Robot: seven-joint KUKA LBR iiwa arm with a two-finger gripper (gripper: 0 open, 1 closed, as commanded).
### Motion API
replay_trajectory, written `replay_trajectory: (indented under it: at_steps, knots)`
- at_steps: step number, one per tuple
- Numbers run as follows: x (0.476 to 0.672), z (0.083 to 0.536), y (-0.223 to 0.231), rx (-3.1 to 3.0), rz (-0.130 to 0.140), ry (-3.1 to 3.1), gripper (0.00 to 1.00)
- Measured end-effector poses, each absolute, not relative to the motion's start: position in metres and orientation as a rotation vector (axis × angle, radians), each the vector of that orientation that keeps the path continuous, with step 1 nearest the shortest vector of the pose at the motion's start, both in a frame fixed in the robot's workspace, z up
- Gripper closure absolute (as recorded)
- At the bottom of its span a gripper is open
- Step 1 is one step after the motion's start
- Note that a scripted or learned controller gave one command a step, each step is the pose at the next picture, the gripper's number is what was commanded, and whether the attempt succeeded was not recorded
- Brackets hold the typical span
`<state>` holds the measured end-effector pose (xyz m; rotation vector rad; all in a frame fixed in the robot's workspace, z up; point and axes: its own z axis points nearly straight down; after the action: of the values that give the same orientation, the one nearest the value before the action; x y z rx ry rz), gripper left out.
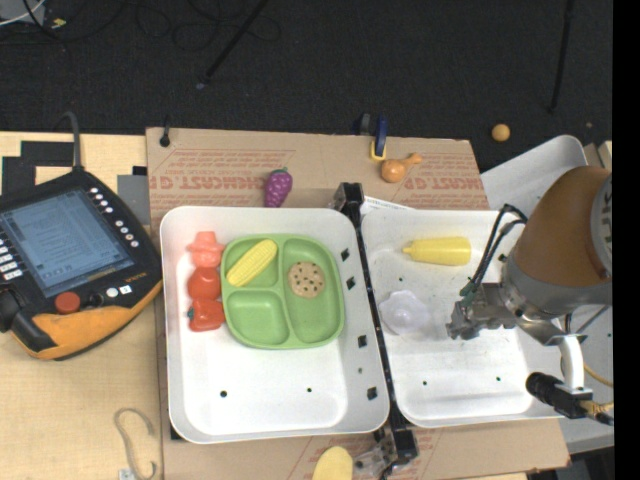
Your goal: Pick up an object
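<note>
Below, from where an onlooker stands above the counter (90,408), the arm reaches in from the right and its claw (468,320) sits low inside the right bin (470,398), near the bin's middle and close to the floor. Whether the claw is wide or narrow cannot be told from this angle; nothing is visibly held by it. The step in hand appears to be the approach: the claw is positioned over the bin but has not yet secured anything. Two candidates lie in this bin: a yellow mustard-shaped bottle (437,251) near the far wall, well apart from the claw, and a clear plastic cup (404,312) lying just beside the claw on its left. The next move probably calls for a short shift toward the cup, or a longer reach to the bottle, then a descent and a closing grip; the cup's thin transparent wall looks likely to slip or deform. The left bin (260,408) holds a green divided tray (285,328) carrying a toy corn cob (249,261) in one compartment and a cookie (306,279) in another, with the near compartment bare. A red toy figure (204,283) lies beside the tray's left edge. Outside the bins, a purple grape toy (277,186) and an orange pear-like toy (396,168) rest on cardboard (230,168) behind them.
</note>
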<state>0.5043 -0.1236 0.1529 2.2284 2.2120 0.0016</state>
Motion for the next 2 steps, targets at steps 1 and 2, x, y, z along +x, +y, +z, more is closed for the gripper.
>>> replay_trajectory:
  at_steps: [1, 2]
  knots:
    - [0.505, 0.195, -0.124, 2.221, 0.002, 2.22, 1.0]
    - [0.506, 0.229, -0.125, 2.221, 0.002, 2.22, 1.0]
